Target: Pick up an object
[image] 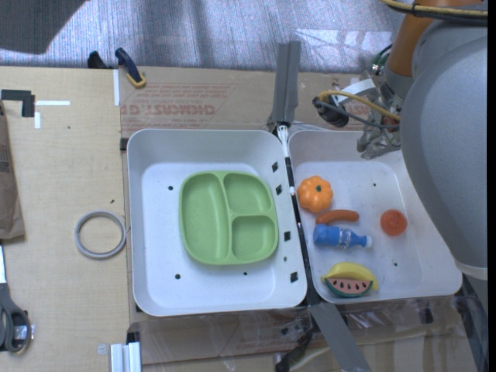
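Camera view: gripper point(377, 139) above right bin's point(434, 285) far edge, grip state unclear, orange pumpkin point(315, 194) well apart

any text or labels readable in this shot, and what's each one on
Cardboard sheet behind the left bin: faint red print in two lines, reversed or upside down and too blurred to read.
Blue bottle in the right bin: pale band around it, any label too small to read.
Nothing else carries legible text.
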Controlling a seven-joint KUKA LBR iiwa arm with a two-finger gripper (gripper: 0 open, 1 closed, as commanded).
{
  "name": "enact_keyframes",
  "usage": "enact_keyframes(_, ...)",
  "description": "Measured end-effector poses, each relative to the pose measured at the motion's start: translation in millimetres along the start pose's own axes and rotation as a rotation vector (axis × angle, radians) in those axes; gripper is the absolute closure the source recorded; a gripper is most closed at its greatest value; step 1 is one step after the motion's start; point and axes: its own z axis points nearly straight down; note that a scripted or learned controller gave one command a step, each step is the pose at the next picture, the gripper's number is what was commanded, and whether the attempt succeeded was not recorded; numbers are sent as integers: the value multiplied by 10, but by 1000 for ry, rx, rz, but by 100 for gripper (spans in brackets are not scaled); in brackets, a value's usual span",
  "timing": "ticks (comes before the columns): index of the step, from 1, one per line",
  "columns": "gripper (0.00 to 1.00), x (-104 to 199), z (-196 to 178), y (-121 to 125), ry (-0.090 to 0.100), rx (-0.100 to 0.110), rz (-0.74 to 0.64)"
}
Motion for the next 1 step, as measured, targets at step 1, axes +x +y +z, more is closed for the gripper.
enact_keyframes(1, 100, -129, -83, -17, -2, 0, -33)
